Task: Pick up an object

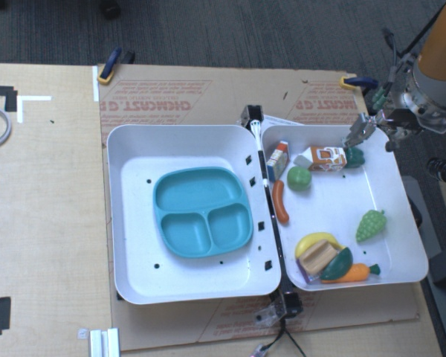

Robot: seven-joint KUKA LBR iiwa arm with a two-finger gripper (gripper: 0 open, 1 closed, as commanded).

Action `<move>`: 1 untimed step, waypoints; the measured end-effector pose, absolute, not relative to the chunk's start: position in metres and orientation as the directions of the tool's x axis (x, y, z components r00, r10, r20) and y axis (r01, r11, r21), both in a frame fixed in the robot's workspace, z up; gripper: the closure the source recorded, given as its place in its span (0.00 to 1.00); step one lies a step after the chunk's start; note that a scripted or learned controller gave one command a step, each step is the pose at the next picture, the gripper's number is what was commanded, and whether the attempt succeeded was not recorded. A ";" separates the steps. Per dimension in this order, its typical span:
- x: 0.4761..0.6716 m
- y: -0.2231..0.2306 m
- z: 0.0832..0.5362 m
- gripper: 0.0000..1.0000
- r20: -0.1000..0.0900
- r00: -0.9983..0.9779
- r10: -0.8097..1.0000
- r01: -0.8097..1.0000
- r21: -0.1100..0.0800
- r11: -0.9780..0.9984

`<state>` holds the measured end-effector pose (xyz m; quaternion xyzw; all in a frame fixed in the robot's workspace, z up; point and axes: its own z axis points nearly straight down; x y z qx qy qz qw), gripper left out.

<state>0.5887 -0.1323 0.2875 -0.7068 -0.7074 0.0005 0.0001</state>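
One small carton point(328, 158) lies flat, long axis left-right, beside claw point(359, 134).

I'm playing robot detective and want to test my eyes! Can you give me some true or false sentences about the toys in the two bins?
1. The blue divided plate lies in the left bin. True.
2. The green grapes sit on the blue divided plate. False: they lie in the right bin, near its right wall.
3. The hot dog lies by the wall between the two bins. True.
4. The carrot is at the far end of the right bin. False: it lies at the near end, beside the banana.
5. The end effector is above the far right part of the right bin, near the small carton. True.
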 end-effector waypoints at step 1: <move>0.592 -0.117 0.175 0.00 0.000 0.002 1.000 1.000 -0.001 -0.002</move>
